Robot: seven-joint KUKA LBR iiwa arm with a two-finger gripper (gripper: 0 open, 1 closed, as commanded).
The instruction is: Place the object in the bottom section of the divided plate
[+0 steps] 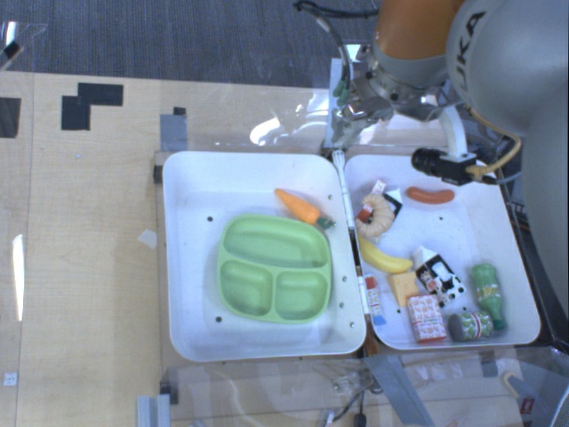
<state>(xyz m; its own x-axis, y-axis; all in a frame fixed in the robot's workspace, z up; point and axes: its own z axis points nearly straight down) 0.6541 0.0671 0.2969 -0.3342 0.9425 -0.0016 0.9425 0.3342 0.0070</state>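
Camera view: light-green divided plastic plate (275, 268) in left white bin (187, 238), all sections bare. Orange toy carrot (300, 206) just beyond plate's far rim, apparently touching it. Gripper (345, 130) above far bin edges, carrying nothing visible. Placement apparently not yet done.

Grey arm (507, 52), orange band, black cables, partial lettering, perhaps "KUKA".

The robot arm (498, 52) runs off the top and right edges. Its claw (348, 118) is small and blurred, grip unclear. Labels on the small packages (427, 318) in the right bin (524, 327) are too small to read.
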